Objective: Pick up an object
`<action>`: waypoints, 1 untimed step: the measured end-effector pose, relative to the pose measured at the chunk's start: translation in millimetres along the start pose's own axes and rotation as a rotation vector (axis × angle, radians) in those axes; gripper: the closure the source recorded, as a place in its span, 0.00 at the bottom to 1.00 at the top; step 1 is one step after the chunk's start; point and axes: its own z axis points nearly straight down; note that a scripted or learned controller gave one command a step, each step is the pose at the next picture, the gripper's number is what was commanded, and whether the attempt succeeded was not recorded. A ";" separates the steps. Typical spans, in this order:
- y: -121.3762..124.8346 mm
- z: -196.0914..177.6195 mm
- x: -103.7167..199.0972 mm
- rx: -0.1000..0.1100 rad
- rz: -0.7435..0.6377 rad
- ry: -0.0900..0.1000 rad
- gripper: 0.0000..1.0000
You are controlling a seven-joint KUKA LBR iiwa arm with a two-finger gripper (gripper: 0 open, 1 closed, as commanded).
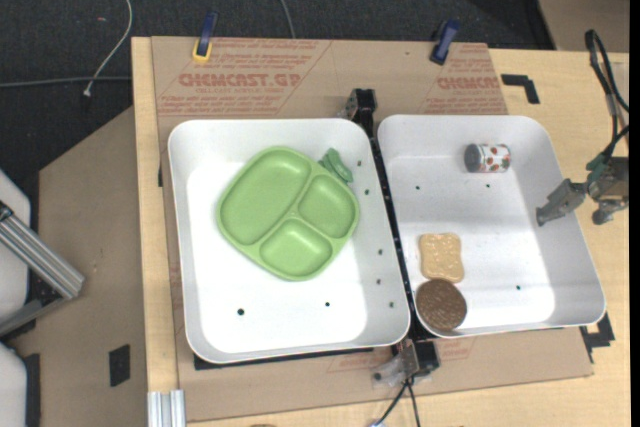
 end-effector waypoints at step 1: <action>2.7 -6.2 0.7 -0.012 -0.004 -0.004 0.00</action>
